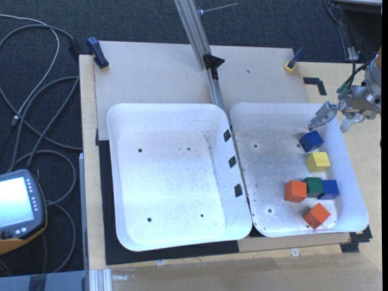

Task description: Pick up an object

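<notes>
My jaws hang open and empty at the frame's right edge, just above the blue cube (311, 140).

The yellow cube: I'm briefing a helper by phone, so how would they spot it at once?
Look in the right bin, along its right side. Blocks run down there; the yellow cube sits just below the upper blue cube and above the green cube. It is the one yellow block.

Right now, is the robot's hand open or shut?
Open: the hand has its two fingers spread apart above the blue block, nothing between them.
</notes>
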Robot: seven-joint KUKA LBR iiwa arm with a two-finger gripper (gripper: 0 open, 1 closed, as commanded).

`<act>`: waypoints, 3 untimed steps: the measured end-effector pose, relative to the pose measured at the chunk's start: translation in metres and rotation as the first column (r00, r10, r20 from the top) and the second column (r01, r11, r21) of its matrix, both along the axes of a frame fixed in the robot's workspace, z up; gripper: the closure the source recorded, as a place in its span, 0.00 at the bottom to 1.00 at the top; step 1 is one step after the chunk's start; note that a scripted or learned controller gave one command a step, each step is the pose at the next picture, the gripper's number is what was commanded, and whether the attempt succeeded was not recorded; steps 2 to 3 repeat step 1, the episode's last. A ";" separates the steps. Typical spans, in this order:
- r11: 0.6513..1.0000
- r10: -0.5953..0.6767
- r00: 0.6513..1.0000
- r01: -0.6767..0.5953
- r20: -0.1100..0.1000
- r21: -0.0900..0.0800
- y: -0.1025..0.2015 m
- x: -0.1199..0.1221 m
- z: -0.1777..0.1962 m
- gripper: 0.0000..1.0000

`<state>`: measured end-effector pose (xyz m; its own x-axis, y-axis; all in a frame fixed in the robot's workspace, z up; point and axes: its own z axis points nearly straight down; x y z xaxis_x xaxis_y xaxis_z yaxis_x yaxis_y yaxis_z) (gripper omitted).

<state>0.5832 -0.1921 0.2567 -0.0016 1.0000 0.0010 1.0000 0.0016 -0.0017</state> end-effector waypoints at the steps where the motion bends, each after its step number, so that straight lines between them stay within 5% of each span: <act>1: 1.000 -0.002 1.000 0.002 -0.008 0.003 0.015 -0.061 -0.150 0.00; 3: 1.000 -0.002 1.000 0.002 -0.008 0.003 0.015 -0.061 -0.150 0.00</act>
